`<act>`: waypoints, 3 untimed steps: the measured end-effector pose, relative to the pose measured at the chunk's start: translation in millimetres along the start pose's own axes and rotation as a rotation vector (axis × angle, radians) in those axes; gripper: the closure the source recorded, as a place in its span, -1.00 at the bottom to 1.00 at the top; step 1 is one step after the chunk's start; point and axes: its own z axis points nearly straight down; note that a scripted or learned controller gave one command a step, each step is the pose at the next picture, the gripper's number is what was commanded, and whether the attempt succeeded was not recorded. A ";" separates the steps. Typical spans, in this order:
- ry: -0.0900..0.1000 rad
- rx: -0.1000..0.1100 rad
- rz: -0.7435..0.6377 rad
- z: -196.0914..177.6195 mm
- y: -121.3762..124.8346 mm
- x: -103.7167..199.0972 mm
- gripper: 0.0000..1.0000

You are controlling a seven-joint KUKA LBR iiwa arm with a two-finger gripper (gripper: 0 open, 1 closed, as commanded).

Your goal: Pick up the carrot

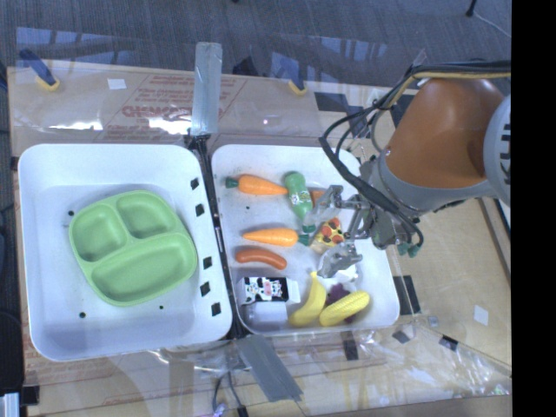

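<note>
The plate point(132, 245) is green, both carrots point(255, 185) orange with green tops, bananas point(309, 302) yellow, bins point(52, 320) white.

A divided plate point(132, 246) lies in the left bin point(35, 233); two carrots point(257, 185) lie in the right bin point(228, 302).

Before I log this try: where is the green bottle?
In the camera view, the green bottle lies in the right bin, toward its far side, just right of the upper carrot and left of the tool.
</note>
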 end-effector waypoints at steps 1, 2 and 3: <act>-0.007 0.000 0.106 130.9 16.4 -35.9 -1.00; -0.006 -0.002 0.235 161.0 17.8 -47.5 -1.00; -0.006 -0.002 0.227 150.1 19.7 -48.3 1.00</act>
